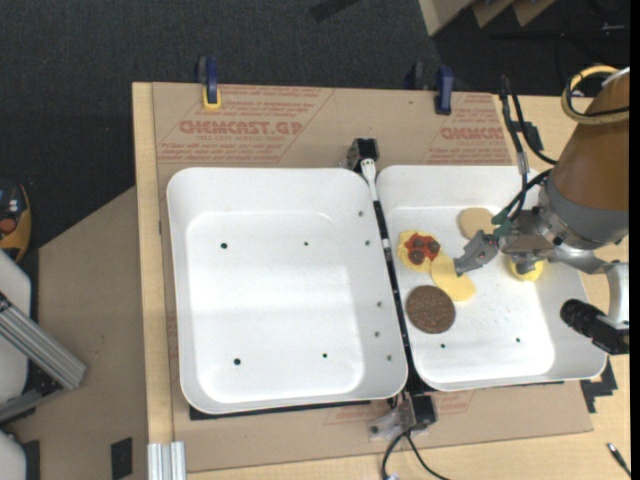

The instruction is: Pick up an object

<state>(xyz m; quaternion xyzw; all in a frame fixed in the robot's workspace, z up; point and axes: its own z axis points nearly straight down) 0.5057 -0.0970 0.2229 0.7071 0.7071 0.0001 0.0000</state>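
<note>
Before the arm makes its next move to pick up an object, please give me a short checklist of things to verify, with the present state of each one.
1. Objects are within the right bin: ok. A brown round disc, a yellow piece with red parts, a pale yellow piece and a tan piece lie there.
2. Pincer is over the right bin: ok.
3. Pincer holds an object: cannot tell.
4. Target lies apart from its neighbours: not ok. The pale yellow piece touches the brown round disc.
5. Pincer keeps away from the bin walls: ok.
6. Left bin is ready to receive an object: ok.
</note>
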